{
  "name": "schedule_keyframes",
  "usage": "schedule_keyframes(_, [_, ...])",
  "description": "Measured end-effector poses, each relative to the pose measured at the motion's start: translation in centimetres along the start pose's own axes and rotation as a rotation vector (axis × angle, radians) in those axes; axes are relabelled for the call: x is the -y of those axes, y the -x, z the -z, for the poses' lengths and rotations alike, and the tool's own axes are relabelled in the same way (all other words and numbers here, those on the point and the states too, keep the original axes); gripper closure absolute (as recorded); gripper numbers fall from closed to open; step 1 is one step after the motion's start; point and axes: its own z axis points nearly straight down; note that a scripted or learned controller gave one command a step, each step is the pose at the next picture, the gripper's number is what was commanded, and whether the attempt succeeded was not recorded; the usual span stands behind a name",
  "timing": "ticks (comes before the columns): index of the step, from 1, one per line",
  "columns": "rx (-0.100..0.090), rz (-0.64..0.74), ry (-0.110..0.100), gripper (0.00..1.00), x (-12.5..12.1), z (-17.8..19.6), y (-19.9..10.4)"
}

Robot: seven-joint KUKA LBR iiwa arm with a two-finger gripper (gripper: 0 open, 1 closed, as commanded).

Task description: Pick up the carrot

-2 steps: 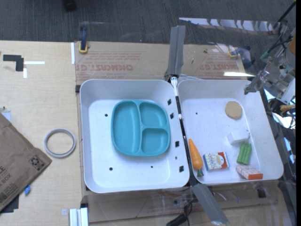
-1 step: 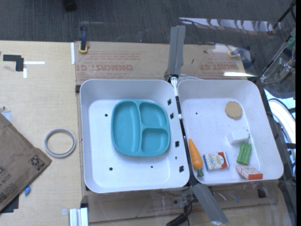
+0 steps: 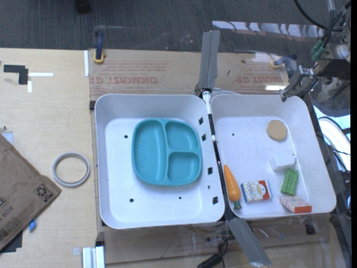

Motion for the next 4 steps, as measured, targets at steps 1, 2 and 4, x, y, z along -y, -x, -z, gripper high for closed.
schedule_keyframes(1, [-0.002, 0.048, -0.003, 0.00, 4.8, -18.4, -2.5])
schedule_keyframes(2, [0.000, 0.253, 0.000, 0.00, 5.1, -8.0, -7.2])
schedule_keyframes(4, [0.000, 0.403, 0.001, 0.00, 5.0, -6.4, -9.3])
